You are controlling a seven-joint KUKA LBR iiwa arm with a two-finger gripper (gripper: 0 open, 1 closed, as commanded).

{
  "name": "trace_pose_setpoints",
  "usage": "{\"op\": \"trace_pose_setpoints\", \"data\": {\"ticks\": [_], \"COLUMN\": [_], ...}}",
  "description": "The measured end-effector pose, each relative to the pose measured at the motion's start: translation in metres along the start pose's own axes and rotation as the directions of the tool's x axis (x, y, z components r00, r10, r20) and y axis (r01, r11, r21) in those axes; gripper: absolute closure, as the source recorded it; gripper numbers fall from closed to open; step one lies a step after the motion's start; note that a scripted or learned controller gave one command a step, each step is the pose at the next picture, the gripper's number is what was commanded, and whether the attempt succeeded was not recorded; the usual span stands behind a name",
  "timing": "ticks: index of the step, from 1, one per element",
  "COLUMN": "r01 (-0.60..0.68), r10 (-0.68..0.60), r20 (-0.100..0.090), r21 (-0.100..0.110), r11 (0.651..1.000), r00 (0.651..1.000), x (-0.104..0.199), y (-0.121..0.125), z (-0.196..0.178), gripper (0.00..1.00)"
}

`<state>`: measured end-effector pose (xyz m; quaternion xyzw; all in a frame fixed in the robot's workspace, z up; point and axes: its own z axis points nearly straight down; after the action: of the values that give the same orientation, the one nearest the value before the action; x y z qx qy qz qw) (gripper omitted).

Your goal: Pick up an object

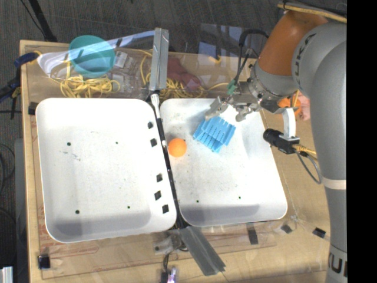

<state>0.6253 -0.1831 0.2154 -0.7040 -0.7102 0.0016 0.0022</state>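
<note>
Blue ridged block (214,132) lies tilted just under the tool (231,106), whose grip state cannot be told; a skewed approach could nudge it toward the orange ball (177,147).

Arm (318,99) cut off by right and bottom edges; gripper (232,106) fingertips too small to read; yellow cord (88,87) partly under clear plastic (126,58).

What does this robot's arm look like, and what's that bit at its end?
The arm is thick, rounded and grey, with an orange band above the wrist. At its end sits a small metallic tool of silver and dark parts, with dark cables looping to it.
</note>
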Motion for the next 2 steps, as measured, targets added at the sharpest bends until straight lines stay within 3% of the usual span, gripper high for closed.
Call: {"op": "trace_pose_setpoints", "data": {"ticks": [1,2], "r01": [0.043,-0.002], "r10": [-0.043,0.002], "r20": [0.004,0.01], "r21": [-0.013,-0.032], "r11": [0.999,0.999], "r00": [0.999,1.0], "x": [-0.025,-0.011], "y": [0.024,-0.013], "z": [0.105,0.109], "gripper": [0.0,0.0]}}
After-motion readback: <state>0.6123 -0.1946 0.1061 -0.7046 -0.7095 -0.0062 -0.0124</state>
